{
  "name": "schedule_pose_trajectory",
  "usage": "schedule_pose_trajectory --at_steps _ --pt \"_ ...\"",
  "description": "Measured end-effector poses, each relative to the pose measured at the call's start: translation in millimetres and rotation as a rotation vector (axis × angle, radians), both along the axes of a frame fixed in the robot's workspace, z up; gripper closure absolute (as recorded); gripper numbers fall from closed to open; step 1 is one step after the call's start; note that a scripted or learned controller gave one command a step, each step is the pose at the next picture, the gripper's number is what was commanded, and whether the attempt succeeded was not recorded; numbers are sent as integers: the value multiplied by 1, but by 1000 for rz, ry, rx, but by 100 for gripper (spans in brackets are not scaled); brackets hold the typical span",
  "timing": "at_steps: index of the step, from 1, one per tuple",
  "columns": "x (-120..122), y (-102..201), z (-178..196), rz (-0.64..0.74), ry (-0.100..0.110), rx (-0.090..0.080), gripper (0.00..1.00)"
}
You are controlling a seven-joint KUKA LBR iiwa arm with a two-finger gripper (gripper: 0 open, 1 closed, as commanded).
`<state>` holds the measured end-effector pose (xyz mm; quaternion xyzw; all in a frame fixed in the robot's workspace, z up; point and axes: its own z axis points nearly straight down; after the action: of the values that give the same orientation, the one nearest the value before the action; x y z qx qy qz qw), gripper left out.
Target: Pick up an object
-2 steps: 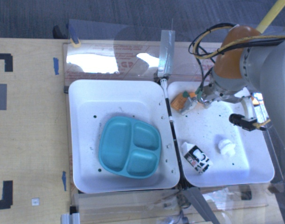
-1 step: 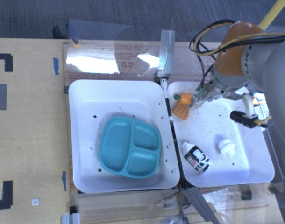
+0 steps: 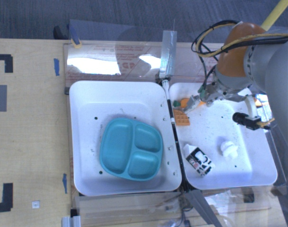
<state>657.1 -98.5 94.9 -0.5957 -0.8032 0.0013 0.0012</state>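
My gripper (image 3: pixel 197 100) is low over the far left part of the right bin (image 3: pixel 257 174), reaching in from the right under the orange-banded wrist. Right by its tip lies a small orange and green item (image 3: pixel 183 102), with an orange waffle-like piece (image 3: pixel 182 118) just in front of it, against the bin's left wall. Nearer the front of this bin lie a black and white box (image 3: pixel 199 161) and a small white object (image 3: pixel 228 148). Nothing is visibly held by the gripper.
The left bin (image 3: pixel 82 103) holds a blue divided plate (image 3: pixel 131 148) in its middle. A metal post (image 3: pixel 168 56) stands behind the wall between the two bins. The wooden bench (image 3: pixel 26 126) stretches to the left.
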Motion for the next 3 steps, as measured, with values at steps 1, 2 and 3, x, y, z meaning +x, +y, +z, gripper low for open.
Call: schedule_pose_trajectory --at_steps 1,2,3 --pt "-13 75 89 -207 -4 2 0" --pt "-21 38 87 -127 4 0 0" --pt "-24 -5 -5 11 3 2 0"
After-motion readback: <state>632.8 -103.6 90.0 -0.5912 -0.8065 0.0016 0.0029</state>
